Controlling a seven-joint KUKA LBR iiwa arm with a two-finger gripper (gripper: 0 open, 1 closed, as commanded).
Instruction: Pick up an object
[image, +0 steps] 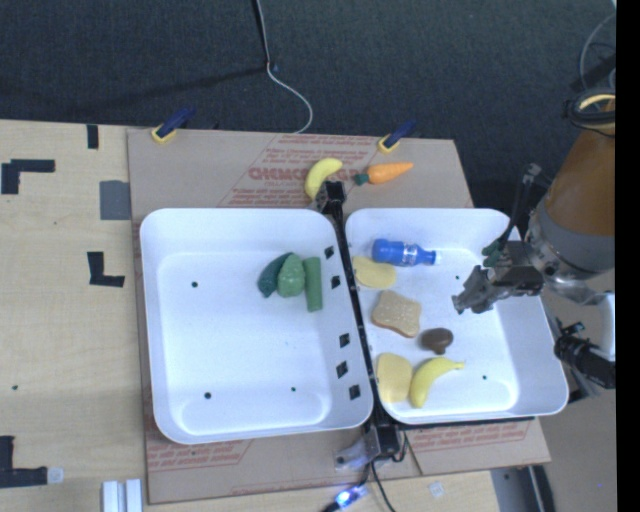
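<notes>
1. Nearest the camera, at the front of the right bin (530, 405), a banana (432, 378) lies beside a pale yellow piece (393, 374), the banana's long axis running from lower left up to the right, toward the arm's side.
2. Just behind them sit a small brown lump (436, 340) and a slice of toast (397, 314), the lump being the item closest to the gripper (476, 297), which hangs over the right side of the same bin with nothing visible between its fingers; whether those fingers are open or closed cannot be told at this size.
3. The move ahead appears to turn on this: every candidate lies to the camera's left of the gripper, the lump down and left, the toast farther left.
4. Farther back, a blue bottle (403, 252) lies on its side, long axis roughly across the bin, cap end toward the arm, with another yellow piece (373, 273) just in front of it.
5. In the left bin (200, 400), green items (292, 277) cluster near the divider, well apart from the gripper.
6. Beyond both bins, on the bench (60, 300), a second banana (321, 176) and a carrot (388, 172) rest on cardboard.
7. The arm's upper body is cut off at the frame's right.
</notes>
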